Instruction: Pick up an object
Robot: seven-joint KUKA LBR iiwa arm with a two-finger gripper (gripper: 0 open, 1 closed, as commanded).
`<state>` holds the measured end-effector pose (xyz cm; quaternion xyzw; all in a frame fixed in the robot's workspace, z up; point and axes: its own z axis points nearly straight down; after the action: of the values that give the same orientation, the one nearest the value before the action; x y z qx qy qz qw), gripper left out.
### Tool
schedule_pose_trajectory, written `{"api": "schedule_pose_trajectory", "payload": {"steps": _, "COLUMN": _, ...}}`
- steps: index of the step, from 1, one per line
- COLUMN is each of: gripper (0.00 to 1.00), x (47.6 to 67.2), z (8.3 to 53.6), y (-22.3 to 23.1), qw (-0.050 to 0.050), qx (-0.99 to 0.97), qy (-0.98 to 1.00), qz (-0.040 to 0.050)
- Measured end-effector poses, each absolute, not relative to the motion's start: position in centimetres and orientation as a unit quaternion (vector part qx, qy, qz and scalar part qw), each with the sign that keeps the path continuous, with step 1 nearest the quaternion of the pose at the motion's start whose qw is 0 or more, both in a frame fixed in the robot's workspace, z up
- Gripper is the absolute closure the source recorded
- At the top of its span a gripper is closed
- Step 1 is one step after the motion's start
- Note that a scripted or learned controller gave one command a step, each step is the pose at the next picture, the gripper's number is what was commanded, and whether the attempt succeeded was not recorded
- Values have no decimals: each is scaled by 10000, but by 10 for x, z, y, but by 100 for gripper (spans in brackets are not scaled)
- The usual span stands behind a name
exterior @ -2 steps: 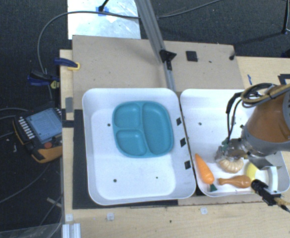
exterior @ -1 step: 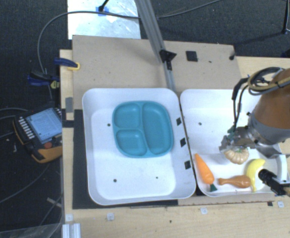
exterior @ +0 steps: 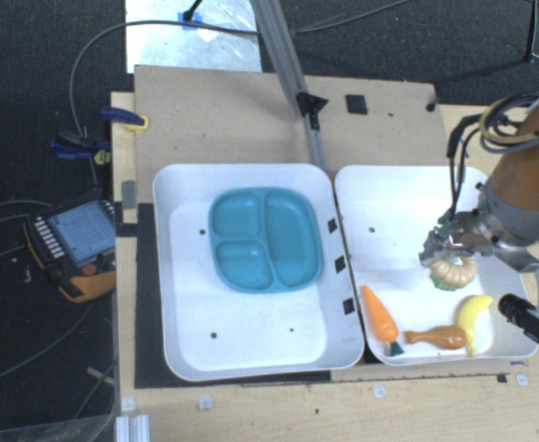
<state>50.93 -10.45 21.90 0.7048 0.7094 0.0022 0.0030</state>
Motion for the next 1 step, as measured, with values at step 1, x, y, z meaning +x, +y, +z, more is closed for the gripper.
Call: {"api": "schedule_pose_trajectory", "payload": {"steps": 1, "gripper": 100, "x": 511, "z": 245, "y": -105, "qw": 20, "qx": 7050, "qy": 7092, "qz": 15}}
